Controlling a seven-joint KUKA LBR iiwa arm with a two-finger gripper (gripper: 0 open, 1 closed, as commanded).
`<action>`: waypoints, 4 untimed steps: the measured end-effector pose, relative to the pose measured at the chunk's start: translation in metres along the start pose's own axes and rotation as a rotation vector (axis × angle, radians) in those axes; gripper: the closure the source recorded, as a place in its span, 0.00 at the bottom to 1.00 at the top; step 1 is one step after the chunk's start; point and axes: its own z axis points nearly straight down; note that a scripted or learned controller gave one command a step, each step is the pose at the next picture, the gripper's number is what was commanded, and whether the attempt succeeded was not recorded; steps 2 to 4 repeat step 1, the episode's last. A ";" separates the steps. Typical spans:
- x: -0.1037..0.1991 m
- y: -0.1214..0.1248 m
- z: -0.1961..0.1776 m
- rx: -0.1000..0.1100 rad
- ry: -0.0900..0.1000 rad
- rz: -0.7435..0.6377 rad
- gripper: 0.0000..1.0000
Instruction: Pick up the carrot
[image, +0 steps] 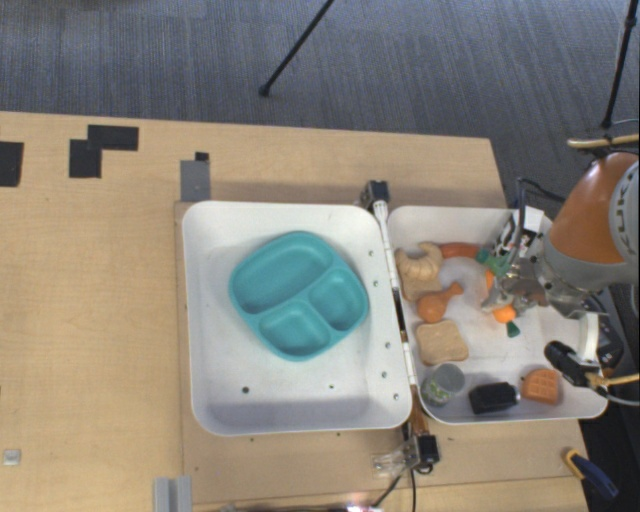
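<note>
Orange carrot (505, 316) lies in the right bin (480, 412) (green-tipped), just beneath the fingers (512, 283); their spread can't be told.

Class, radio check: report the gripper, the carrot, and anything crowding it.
Gripper low in right bin, fingers unclear. Carrot just below it, grasp unconfirmed. Drumstick and toast close on its left.

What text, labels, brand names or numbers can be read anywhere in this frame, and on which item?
None can be read. The teal divided plate, the toy foods in the right bin, including the carrot, and the arm's orange band carry no legible marking. The black patches on the bench are plain shapes, not characters.
</note>
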 end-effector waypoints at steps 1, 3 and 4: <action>0.067 0.003 -0.100 -0.001 -0.001 -0.061 1.00; 0.067 0.003 -0.100 -0.001 -0.001 -0.061 1.00; 0.067 0.003 -0.100 -0.001 -0.001 -0.061 1.00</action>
